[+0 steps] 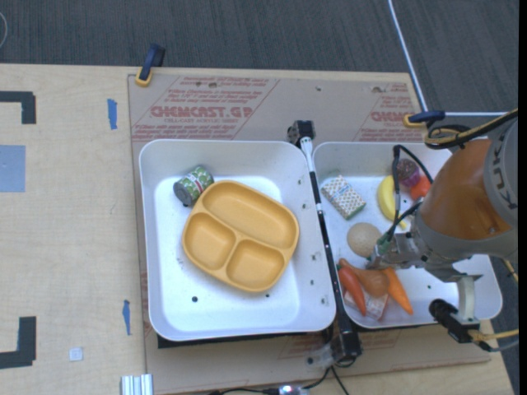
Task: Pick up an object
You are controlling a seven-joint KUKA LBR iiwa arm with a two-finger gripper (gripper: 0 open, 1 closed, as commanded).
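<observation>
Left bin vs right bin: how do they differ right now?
The left bin holds a yellow three-compartment tray and a small green can; the right bin holds a crowded pile: carrots, an egg-like ball, a patterned block. The arm hangs over the right bin, not the left. Both are shallow, white, side by side.

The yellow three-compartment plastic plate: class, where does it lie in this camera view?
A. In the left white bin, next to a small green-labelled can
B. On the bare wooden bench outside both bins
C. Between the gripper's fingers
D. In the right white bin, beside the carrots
A: the yellow three-compartment plastic plate rests on the floor of the left white bin, with the small green-labelled can at its upper-left edge.
</observation>
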